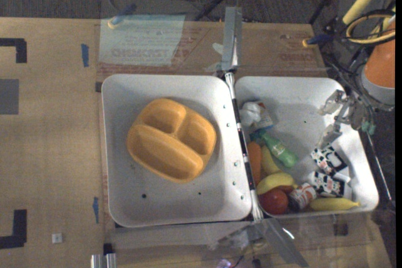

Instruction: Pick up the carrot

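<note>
A tomato [274, 201] and banana [274, 182] are seen crowding the carrot [254, 162], wedged against the right bin's [295, 88] left wall. The gripper [339, 116] is held open, empty, well right.

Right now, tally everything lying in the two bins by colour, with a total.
Orange: 2, the plate and the carrot
Yellow: 3 bananas
Red: 1 tomato
Green: 1 bottle
White patterned: 4 packs
Total: 11

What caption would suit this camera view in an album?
Gripper hovers over right bin, far from the carrot by the divider.
</note>
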